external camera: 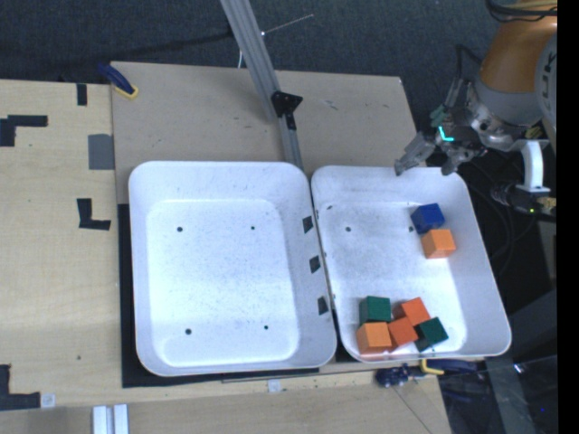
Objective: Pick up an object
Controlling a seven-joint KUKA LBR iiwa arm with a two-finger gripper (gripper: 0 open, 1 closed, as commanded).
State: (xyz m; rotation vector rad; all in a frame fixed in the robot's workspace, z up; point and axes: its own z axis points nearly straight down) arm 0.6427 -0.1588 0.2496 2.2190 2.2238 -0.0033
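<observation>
End effector [423, 161] is hovering over the right bin's [479, 269] far right corner, fingers spread apart, gripping nothing. Blue cube [427, 216] and orange cube [439, 242] are lying near the right wall; five more cubes [398, 324] are clustering at the near edge.

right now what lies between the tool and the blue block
In the camera view, only bare white floor and the rim of the right bin separate the tool from the blue block; the orange block sits beyond.
</observation>
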